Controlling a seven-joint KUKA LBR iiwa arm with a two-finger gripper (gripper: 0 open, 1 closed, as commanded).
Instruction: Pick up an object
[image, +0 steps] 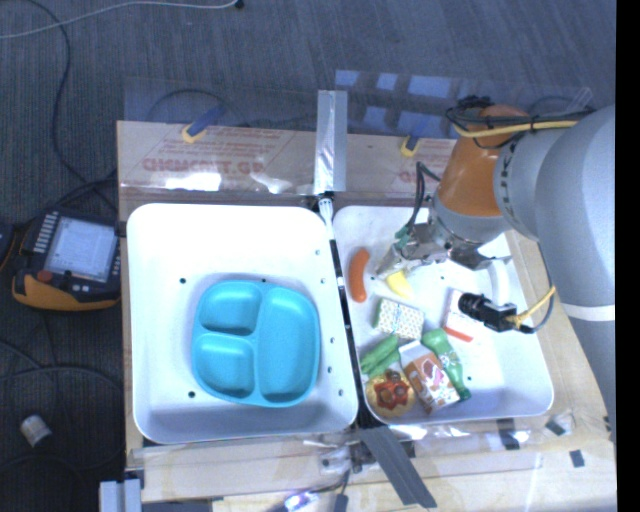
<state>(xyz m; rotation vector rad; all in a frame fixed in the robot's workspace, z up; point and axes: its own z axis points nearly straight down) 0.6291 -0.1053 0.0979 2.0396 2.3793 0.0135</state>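
Observation:
The right bin (520, 390) holds several toy foods. An orange sausage-shaped piece (357, 275) lies by its left wall, and a small yellow piece (398, 283) sits beside it. Below them are a white-and-green box (400, 318), a green vegetable (378, 352), a round pizza-like piece (388, 392), a red-brown carton (430, 380) and a green bottle (448, 362). My gripper (402, 256) is low in the bin's upper left part, just above the yellow piece and right of the orange one. I see nothing held in it.
In the left bin (160, 250) lies a blue divided plate (255, 340). A black connector with a yellow cable (487, 310) hangs off the arm over the right bin, with a small red-and-white piece (458, 330) under it. A metal divider post (330, 140) stands behind the bins.

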